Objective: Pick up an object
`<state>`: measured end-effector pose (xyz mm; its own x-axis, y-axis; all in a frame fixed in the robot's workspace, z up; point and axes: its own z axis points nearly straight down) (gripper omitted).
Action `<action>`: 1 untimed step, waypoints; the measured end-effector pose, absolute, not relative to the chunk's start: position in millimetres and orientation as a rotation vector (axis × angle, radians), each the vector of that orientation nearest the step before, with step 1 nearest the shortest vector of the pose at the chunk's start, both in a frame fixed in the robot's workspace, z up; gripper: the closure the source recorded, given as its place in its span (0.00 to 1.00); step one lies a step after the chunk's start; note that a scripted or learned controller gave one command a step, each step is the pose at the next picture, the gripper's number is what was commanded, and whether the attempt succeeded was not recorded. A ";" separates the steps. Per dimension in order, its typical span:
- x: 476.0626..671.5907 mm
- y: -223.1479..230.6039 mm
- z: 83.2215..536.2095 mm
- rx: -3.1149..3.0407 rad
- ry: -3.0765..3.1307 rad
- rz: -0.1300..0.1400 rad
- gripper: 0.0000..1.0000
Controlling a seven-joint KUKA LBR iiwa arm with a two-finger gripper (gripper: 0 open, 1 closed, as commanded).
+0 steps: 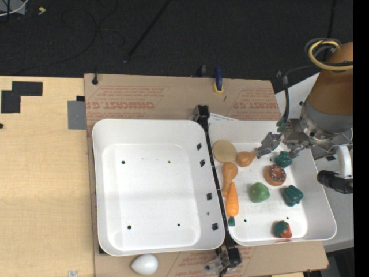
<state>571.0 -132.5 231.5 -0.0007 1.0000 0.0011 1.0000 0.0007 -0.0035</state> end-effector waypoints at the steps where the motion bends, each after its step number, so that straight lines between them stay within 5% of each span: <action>1: 580.6 -40.4 183.9 -2.206 -2.224 0.004 0.00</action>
